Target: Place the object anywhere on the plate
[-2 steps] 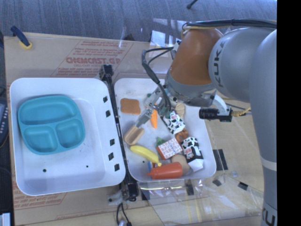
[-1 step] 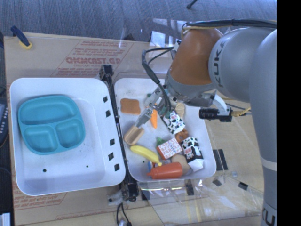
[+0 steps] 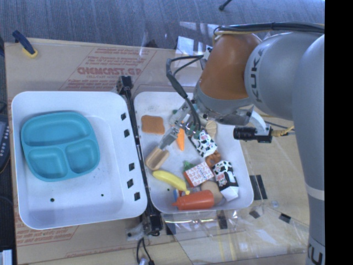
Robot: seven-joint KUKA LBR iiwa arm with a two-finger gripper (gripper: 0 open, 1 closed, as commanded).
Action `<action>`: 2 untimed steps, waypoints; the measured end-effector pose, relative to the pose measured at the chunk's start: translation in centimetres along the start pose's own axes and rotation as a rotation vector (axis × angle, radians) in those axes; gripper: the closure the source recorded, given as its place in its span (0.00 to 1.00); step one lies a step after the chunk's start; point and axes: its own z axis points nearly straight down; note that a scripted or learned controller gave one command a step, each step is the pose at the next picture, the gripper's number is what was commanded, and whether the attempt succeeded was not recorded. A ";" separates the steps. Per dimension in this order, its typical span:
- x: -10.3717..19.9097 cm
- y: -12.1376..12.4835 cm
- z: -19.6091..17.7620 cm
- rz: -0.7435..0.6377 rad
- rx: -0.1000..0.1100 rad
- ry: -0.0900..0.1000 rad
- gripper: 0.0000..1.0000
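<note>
A blue three-compartment plate point(image 3: 55, 127) lies in the left white bin point(image 3: 33, 208) with nothing on it. My gripper point(image 3: 180, 134) is down in the right bin point(image 3: 242, 195), over its upper middle. Its fingers stand open on either side of a small orange carrot piece point(image 3: 181, 141), which rests at the bin floor between them. One grey finger point(image 3: 169, 139) shows left of the carrot. The arm's wrist hides the back right part of this bin.
The right bin also holds a toast slice point(image 3: 153, 125), a tan bread wedge point(image 3: 157, 159), a banana point(image 3: 170, 179), a red pepper point(image 3: 194, 200), two cow-print cartons point(image 3: 205, 143) point(image 3: 226, 175) and a strawberry-print box point(image 3: 198, 174). A black divider point(image 3: 131, 142) separates the bins.
</note>
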 end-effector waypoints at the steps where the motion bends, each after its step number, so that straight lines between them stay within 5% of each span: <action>1: 0.0 0.0 0.0 0.000 0.000 0.000 0.00; 2: 0.0 0.0 0.0 0.000 0.000 0.000 0.00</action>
